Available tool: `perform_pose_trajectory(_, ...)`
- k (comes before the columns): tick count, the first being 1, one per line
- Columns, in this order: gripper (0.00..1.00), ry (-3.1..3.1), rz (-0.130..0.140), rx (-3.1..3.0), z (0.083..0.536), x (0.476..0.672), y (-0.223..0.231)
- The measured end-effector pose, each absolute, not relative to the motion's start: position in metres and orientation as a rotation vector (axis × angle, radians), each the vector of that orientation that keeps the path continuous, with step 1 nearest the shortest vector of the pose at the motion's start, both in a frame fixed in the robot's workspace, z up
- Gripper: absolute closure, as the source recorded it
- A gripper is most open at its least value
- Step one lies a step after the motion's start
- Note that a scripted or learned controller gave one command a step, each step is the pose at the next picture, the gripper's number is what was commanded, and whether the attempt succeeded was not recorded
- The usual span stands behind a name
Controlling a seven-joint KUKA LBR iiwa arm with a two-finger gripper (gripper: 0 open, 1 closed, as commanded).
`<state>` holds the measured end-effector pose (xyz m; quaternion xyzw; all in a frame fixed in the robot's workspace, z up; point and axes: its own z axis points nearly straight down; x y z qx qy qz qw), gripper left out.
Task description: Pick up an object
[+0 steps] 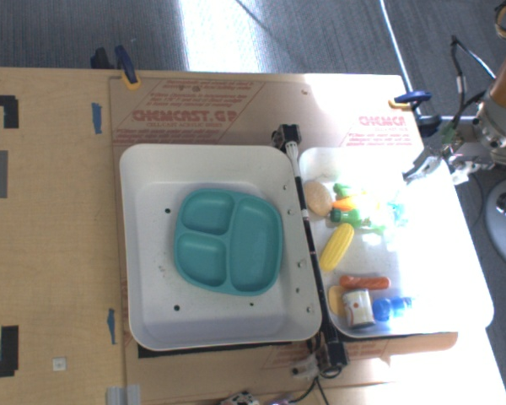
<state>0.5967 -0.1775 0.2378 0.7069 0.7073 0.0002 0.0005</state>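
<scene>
The right white bin (pixel 475 298) holds several small toys. A beige potato (pixel 318 199) lies at its left, with an orange carrot (pixel 344 202) and a green piece (pixel 368 221) beside it. A yellow corn cob (pixel 337 244) lies below them. Near the front edge are a red sausage (pixel 364 283), a small can (pixel 358 309) and a blue bottle (pixel 393 306). My gripper (pixel 423 165) hangs over the bin's back right corner, above and to the right of the toys and touching none of them.
The left white bin (pixel 139 218) holds a teal divided plate (pixel 229 240). A black clamp (pixel 286 135) sits at the back of the rim between the bins. Brown cardboard lies under both bins. Cables trail off the arm at the right.
</scene>
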Motion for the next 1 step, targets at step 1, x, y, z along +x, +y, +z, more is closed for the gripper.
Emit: perform_pose_trajectory(1,0.00,2.419,-0.001,2.009,0.1267,0.6082,-0.1316)
